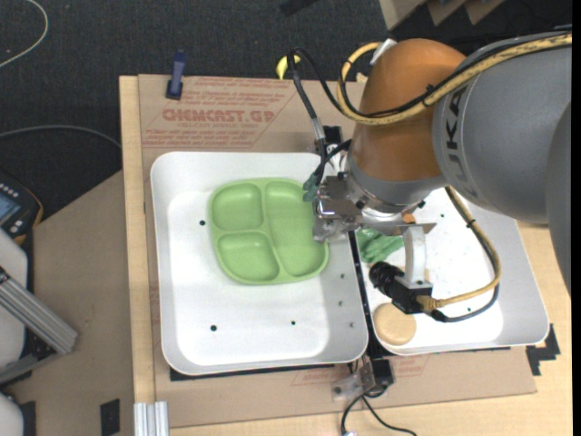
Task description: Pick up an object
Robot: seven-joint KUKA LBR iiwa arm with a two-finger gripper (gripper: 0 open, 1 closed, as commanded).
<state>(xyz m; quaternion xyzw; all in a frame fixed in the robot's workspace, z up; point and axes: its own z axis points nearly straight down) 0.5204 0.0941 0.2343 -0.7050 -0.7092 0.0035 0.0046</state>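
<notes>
The grey arm's pincer (329,218) hangs over the right edge of the light-green, four-compartment plastic plate (266,232), which lies flat in the left shallow white bin (182,316); whether the pincer is open or closed cannot be told. Judged step: approach, grasp not yet confirmed. The next move calls for seating on the plate's rim, closing, then lifting straight.

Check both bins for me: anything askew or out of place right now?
The green divided plate lies flat in the left bin but turned at a slant to its walls, its right edge close to the divider. In the right bin, something green sits largely hidden under the arm, beside a tan round piece. Nothing looks spilled or damaged.
</notes>
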